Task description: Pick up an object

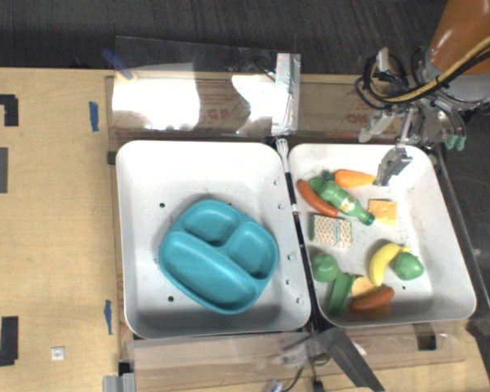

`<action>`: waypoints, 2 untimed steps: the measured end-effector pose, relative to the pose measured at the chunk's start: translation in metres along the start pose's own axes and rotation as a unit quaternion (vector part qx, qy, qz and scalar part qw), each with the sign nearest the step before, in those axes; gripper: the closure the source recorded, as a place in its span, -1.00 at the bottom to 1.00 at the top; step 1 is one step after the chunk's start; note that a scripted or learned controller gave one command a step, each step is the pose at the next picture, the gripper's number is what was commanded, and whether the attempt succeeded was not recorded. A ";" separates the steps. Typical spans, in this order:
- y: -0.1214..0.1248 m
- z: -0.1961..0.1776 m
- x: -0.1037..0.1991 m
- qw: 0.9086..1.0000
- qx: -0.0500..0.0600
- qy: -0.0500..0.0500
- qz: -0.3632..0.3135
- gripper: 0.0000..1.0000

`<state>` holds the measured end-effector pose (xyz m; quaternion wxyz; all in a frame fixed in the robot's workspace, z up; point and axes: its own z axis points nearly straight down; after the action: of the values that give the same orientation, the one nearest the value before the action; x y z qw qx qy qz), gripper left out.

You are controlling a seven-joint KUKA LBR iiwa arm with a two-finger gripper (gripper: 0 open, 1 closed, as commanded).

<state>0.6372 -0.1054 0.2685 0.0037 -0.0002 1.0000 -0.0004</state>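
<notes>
Orange carrot (355, 178) lies at the right bin's (449, 243) twelve o'clock among toy foods, just beside the hand (389, 168), whose finger spread cannot be told.

You have open floor along the right bin's (449, 243) far-right side and its near edge. The middle is crowded: carrot (355, 178), green bottle (343, 200), cheese wedge (382, 211) and sponge (332, 232) sit close together, and banana (380, 262) touches the green apple (408, 265). In the left bin (147, 170), the teal tray (219, 254) fills the centre; its corners stay free.
</notes>
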 end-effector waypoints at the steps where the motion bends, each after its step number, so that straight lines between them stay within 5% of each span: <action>1: 0.001 0.133 0.049 1.000 -0.001 0.006 0.001 -1.00; 2: 0.004 0.169 0.015 1.000 0.001 -0.006 0.023 -1.00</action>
<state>0.6235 -0.1011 0.0990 0.0101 0.0230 0.9997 -0.0009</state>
